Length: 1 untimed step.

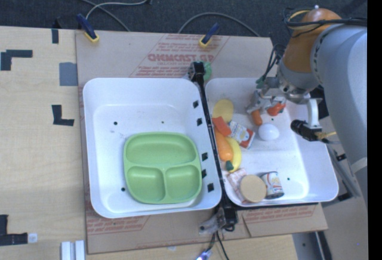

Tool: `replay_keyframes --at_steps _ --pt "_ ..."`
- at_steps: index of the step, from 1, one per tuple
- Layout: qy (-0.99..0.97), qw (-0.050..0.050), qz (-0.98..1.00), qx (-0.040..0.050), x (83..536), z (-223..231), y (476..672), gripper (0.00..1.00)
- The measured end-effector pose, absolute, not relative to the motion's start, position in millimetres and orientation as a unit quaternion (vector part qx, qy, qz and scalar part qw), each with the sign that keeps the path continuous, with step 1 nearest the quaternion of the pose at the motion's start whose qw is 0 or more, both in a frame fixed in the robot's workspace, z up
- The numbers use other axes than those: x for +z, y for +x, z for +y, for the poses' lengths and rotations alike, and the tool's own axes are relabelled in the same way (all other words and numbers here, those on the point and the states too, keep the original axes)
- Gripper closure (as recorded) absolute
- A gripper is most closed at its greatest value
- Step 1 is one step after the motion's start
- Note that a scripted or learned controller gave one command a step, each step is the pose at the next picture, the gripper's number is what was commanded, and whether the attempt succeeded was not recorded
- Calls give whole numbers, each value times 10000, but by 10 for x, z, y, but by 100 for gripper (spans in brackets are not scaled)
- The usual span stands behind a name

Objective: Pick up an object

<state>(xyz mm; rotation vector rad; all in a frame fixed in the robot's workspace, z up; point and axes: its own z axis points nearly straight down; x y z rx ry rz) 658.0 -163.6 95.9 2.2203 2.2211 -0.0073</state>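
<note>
My gripper [266, 107] hangs over the back of the right bin [310, 169], below the arm's orange band. Small orange-red pieces [257, 117] show right at its tip; whether it holds them is unclear. A white ball [268, 132] lies just in front of it. Against the bin's left wall lie a yellow piece [223, 110], a red piece [221, 126], an orange carrot-like toy [224, 146] and a yellow banana-like toy [235, 156]. A white packet [241, 133] rests between those and the ball.
A tan round disc [253, 188] and a small can [274, 184] lie at the right bin's front. The left bin [101, 110] holds a green divided plate [162, 167]. Black clips line the wall between the bins [206, 133]. The grey arm [346, 74] fills the right side.
</note>
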Motion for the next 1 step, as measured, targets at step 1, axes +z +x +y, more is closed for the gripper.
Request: replay_keyframes --at_steps 1 --pt "7065 -1 7077 -3 1651 -1133 5916 100"
